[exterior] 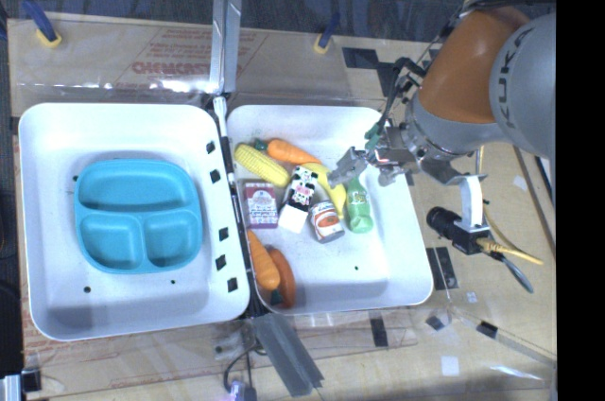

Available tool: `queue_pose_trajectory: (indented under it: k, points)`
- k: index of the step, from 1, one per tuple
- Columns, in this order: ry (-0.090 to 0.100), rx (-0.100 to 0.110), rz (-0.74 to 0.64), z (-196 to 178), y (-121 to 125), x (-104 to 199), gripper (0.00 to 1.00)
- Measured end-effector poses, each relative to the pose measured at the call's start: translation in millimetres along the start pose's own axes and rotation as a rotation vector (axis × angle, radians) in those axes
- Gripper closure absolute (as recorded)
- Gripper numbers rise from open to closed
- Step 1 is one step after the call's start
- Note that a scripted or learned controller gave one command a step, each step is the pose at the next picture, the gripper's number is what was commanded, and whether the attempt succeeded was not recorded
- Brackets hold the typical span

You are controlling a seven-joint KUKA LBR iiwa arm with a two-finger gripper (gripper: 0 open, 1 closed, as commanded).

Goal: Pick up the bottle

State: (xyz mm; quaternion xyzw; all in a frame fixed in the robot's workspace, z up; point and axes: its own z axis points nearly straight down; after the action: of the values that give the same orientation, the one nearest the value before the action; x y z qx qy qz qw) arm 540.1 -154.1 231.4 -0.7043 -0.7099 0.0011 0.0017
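Nearest the camera, a carrot (267, 265) lies at the right bin's (402, 281) front edge. The green bottle (358, 208) stands further back, beside a small red-labelled jar (325, 223) and a banana (328, 186). The pincer (364, 161) hovers just above the bottle; how far open it is, I cannot tell. A blue tray (139, 213) sits in the left bin (47, 200).

Robot lab: taped bench (123, 59), bins (38, 229)

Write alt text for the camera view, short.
The gripper hovers just above a green bottle in the right bin, among corn, carrots and small cartons. The left bin holds a blue divided tray.
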Motion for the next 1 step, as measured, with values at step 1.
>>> queue_pose_trajectory:
  k: [1]
  points:
    - [-0.002,-0.004,-0.037,-85.2,-3.8,-41.2,0.0]
